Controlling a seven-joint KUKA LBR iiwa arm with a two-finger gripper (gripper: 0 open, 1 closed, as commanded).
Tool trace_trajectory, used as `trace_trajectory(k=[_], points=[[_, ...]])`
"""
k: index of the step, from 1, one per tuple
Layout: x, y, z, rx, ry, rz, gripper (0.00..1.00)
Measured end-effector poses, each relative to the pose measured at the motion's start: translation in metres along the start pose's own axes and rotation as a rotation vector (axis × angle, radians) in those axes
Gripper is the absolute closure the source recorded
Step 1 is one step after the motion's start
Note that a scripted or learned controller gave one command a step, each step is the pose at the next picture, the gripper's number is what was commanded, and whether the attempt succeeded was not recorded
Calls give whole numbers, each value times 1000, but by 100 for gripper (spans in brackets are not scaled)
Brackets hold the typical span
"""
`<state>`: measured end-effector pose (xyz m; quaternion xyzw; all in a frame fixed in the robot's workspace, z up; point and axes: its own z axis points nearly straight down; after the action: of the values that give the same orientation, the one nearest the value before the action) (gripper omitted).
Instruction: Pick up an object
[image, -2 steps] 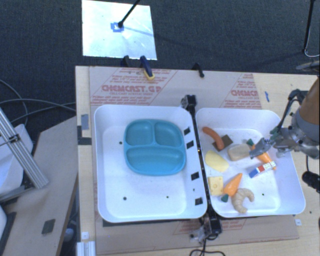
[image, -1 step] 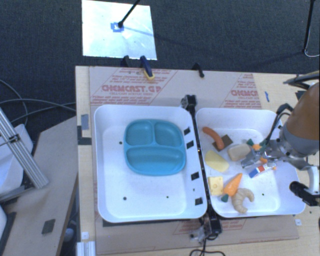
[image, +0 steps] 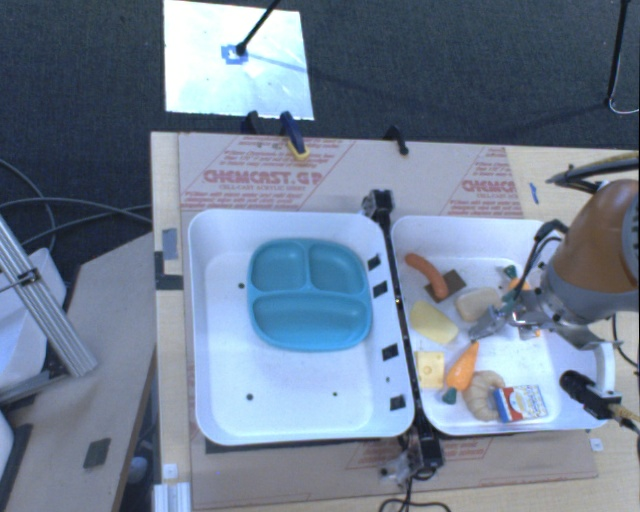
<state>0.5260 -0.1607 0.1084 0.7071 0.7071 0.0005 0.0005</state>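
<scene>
Two white bins stand side by side on the bench. The left bin (image: 215, 330) contains one thing, a blue divided plate (image: 308, 295) with three compartments. The right bin (image: 455, 235) contains several small things: one sausage (image: 426, 273), one dark brown block (image: 452, 282), one beige piece (image: 477, 303), one pale yellow wedge (image: 433, 322), one cheese cube (image: 430, 369) with holes, one carrot (image: 462, 367), one tan bread-like piece (image: 482, 393) and one small printed box (image: 520, 403).

The arm (image: 598, 255) enters from the right and bends down over the right bin. Its gripper (image: 497, 322) is low, just beside the beige piece and above the carrot. The fingers are too small and blurred, so it is not possible to tell if they are open, or if they hold anything.
</scene>
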Motion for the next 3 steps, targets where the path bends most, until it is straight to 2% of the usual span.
trace_trajectory(k=[1, 2, 3], points=[[0, 1, 25, 2, 0, -1, 0], [0, 1, 13, -1, 0, -1, 100], [-2, -3, -49, -4, -2, -3, 100]])
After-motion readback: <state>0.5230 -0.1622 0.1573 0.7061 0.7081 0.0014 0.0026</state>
